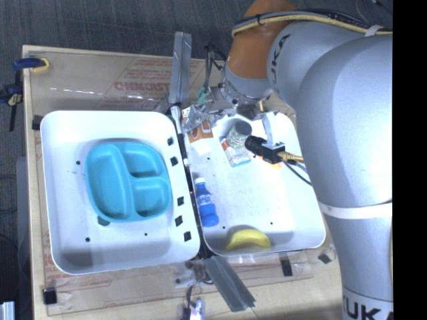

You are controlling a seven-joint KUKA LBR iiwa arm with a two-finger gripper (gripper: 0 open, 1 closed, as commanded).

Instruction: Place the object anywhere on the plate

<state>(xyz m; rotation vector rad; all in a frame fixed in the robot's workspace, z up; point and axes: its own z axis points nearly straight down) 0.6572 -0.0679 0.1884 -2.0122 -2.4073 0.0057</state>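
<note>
A blue divided plate (129, 181) lies in the left bin (60, 129). In the right bin (303, 229), a blue bottle (205, 206) lies by the left wall. A yellow banana (248, 239) rests at the front edge. A small clear packet with green and red print (237, 146) lies near the back, beside a brownish item (199, 133). My gripper (200, 116) hangs low over the back left corner of the right bin, just above the brownish item and left of the packet. I see nothing clearly between its fingers.
The grey arm with its orange band (267, 11) covers the right side of the right bin. A black plug with a yellow cable (267, 151) sticks out beside the packet. A metal divider with black clips (180, 199) separates the bins.
</note>
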